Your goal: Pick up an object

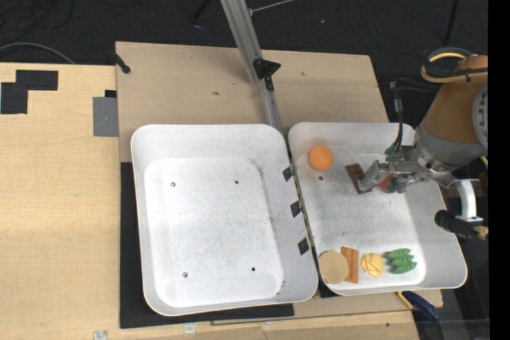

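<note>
The grey arm with its orange band (456, 103) enters from three o'clock and reaches over the right-hand shallow white bin (434, 279). Its two-finger gripper (360, 175) sits low over the middle of that bin, pointing toward nine o'clock. Whether the claw is spread or pressed together cannot be told at this sharpness, and nothing can be seen between it.

Objects in the right bin: a small round orange ball (320, 158) lies toward the bin's ten o'clock corner, just beside the gripper tip at its ten o'clock, apart from it. Along the six o'clock wall runs a row of four items, close together: a round tan disc (333, 267), a flat orange-brown rectangular piece (351, 263) touching it, a yellow lumpy toy (371, 264), and a green knobbly toy (401, 259).

The left-hand shallow white bin (159, 147) adjoins the right one at nine o'clock. A slanted grey metal rail (239, 20) rises from the bench at twelve o'clock.
</note>
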Motion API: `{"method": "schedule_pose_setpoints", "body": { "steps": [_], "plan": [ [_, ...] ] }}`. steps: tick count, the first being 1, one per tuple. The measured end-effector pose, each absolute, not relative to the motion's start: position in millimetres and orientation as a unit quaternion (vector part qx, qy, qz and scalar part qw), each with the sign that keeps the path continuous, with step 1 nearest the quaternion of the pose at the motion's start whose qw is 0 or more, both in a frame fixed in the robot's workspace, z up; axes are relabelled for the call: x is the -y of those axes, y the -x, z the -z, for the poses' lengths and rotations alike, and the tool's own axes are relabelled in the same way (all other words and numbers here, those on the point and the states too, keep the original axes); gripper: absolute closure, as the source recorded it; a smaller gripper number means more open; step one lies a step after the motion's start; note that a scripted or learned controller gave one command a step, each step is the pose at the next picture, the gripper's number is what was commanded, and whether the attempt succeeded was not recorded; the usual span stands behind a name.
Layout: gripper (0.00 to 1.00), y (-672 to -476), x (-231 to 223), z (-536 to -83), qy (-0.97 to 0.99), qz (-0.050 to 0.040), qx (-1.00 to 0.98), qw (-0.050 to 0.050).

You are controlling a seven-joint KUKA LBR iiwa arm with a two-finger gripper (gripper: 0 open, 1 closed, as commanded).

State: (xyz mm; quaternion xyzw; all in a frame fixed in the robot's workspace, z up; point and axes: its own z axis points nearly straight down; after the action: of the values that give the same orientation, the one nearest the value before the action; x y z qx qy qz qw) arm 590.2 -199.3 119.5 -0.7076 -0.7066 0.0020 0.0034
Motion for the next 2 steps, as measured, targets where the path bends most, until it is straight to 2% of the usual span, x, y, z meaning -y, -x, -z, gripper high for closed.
{"method": "schedule_pose_setpoints", "body": {
  "steps": [1, 2],
  "plan": [
    [1.0, -591.2, 200.4, -132.5, 0.709, -0.0009, 0.705, 0.002],
    [1.0, -589.9, 198.9, -175.1, 0.707, 0.0005, 0.707, -0.001]
  ]
}}
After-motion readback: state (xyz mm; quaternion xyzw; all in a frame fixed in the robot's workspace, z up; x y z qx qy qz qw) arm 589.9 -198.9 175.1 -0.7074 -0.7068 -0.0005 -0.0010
